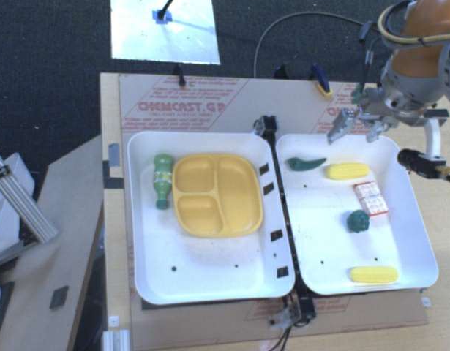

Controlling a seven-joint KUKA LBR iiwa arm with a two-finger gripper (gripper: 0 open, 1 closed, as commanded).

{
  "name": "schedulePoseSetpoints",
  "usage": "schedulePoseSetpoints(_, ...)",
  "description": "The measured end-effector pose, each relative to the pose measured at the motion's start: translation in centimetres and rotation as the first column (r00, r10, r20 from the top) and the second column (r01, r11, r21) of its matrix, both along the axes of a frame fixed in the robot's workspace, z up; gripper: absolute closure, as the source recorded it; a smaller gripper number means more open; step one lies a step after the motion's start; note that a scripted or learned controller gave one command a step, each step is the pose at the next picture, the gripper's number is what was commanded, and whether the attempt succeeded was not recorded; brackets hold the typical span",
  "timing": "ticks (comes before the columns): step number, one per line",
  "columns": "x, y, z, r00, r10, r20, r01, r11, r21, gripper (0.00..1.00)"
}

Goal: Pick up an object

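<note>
**Arm parked over the far edge of the right bin, nothing picked yet**

Nearest the camera is a yellow corn cob (374, 274), lying flat close to the near wall of the right bin (426, 258). Going farther back in that bin: a green broccoli piece (358, 221), a small red-and-white carton (371, 199) just beside it, a second corn cob (347, 171), and a dark green pepper (306, 164) near the far left corner. All of them sit apart from each other, so there's room around each.

The gripper (358, 123) hangs over the far rim of the right bin, fingers spread, with nothing between them. The second corn cob and the pepper are the closest candidates, both just near of it.

My guess on handling: these look like hollow plastic toy food, so light, stiff and a bit slick. The corn is rounded and could roll or squirt out, so I'd pinch it across the middle of its short axis. The carton has flat sides and is probably the easiest grab.

Left bin (148, 269) holds a yellow divided plate (216, 194) and a green bottle (162, 180) lying just beside its left edge.

Both bins sit on a board with red lettering (181, 107) on a wooden bench (78, 189); dark carpet (42, 42) lies beyond.
</note>
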State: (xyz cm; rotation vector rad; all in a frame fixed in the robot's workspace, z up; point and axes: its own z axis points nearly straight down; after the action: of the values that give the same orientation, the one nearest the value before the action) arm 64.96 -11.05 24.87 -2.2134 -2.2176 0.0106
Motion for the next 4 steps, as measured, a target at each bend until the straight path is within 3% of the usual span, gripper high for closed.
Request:
schedulePoseSetpoints(1, 0.2, 0.0, 0.8, 1.000, 0.002, 0.013, -0.002, 1.000, -0.001, 0.00)
schedulePoseSetpoints(3, -0.7, 0.6, -10.0, 1.000, 0.000, 0.009, 0.000, 1.000, -0.001, 0.00)
schedulePoseSetpoints(4, 0.1, 1.3, -15.0, 1.000, 0.003, 0.010, -0.003, 1.000, -0.001, 0.00)
